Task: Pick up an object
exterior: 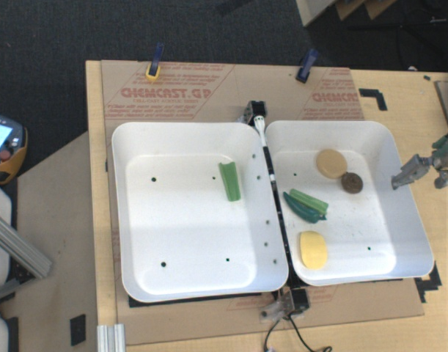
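right bin (399, 196): four objects; left bin (136, 196): one green piece (229, 181)

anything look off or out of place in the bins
Nothing looks spilled or damaged. One green block lies alone in the left bin, apart from the other four items in the right bin. The tool sits at the right bin's right rim.

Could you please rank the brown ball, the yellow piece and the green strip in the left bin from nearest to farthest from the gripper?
From the gripper:
1. Brown ball, right bin, upper part.
2. Yellow piece, right bin, lower part.
3. Green strip, left bin.
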